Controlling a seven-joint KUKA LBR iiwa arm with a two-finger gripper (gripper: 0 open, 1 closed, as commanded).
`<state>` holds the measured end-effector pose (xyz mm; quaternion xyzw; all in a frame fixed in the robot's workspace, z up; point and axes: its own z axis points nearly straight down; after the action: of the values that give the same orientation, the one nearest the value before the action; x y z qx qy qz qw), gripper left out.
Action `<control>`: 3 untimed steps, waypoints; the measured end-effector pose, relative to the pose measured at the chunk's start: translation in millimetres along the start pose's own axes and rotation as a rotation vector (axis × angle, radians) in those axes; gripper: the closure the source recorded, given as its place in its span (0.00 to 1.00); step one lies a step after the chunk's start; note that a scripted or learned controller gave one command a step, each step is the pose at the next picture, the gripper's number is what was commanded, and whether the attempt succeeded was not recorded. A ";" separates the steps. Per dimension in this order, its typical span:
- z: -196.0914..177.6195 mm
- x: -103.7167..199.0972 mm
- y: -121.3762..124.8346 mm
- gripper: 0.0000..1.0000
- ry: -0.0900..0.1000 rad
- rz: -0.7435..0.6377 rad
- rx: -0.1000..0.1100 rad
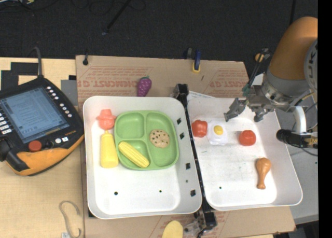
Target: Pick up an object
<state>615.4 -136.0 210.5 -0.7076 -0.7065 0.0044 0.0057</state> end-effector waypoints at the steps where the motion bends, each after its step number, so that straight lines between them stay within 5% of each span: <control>1: -7.6 -0.2 2.7 0.00 -0.002 -0.002 -0.014; 3: 85.4 -5.4 -3.9 0.00 -0.001 -0.002 -0.008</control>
<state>610.3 -141.2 125.2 -0.7068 -0.7074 0.0015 0.0025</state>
